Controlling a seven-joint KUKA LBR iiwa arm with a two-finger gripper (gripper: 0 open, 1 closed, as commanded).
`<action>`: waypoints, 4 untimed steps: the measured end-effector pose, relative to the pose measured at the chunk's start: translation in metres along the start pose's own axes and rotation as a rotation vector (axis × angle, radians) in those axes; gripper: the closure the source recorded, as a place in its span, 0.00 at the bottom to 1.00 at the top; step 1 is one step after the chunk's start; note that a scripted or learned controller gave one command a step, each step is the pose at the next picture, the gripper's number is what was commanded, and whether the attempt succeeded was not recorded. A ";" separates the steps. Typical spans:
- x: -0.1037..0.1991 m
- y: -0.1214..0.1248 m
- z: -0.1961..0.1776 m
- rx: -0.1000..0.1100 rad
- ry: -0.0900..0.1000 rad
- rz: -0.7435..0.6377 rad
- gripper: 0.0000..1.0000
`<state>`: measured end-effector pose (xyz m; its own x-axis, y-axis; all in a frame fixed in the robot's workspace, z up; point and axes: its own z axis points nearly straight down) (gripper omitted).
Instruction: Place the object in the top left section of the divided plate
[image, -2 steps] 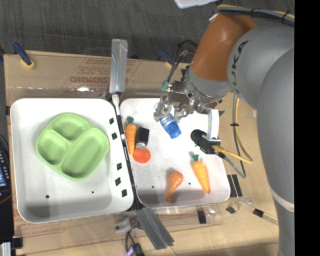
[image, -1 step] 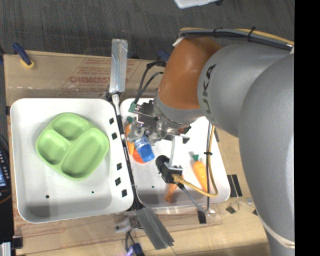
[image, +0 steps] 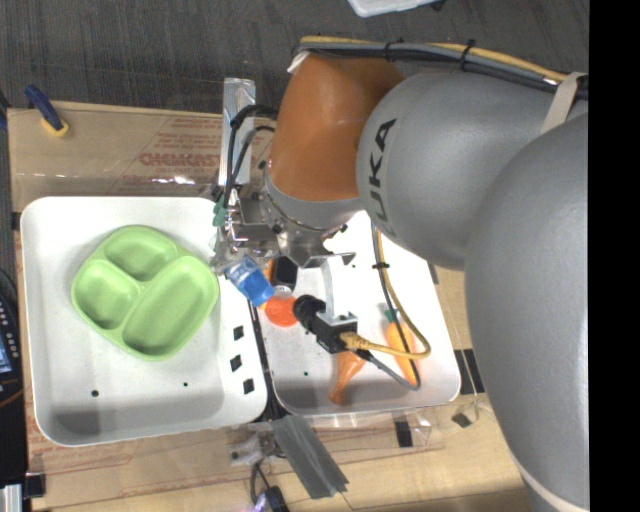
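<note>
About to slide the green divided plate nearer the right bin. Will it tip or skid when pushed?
The pale green three-section plastic plate looks wide and low, so tipping seems unlikely. It probably weighs little and lies on the smooth floor of the left white bin, so it may skid or spin if pushed off-centre.

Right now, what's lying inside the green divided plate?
Nothing that I can see: all three sections of the green divided plate show bare green, and none of it is covered. The blue object sits below the gripper, beside the plate's right rim, not in it.
</note>
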<state>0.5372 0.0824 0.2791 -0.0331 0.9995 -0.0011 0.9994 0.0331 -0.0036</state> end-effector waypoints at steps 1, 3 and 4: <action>-0.051 0.013 -0.008 -0.001 0.000 0.139 1.00; -0.027 -0.062 0.003 0.003 0.000 0.473 1.00; 0.007 -0.049 -0.027 0.000 0.000 0.340 1.00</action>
<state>0.4879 0.0875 0.3066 0.3021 0.9533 -0.0021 0.9533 -0.3021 -0.0035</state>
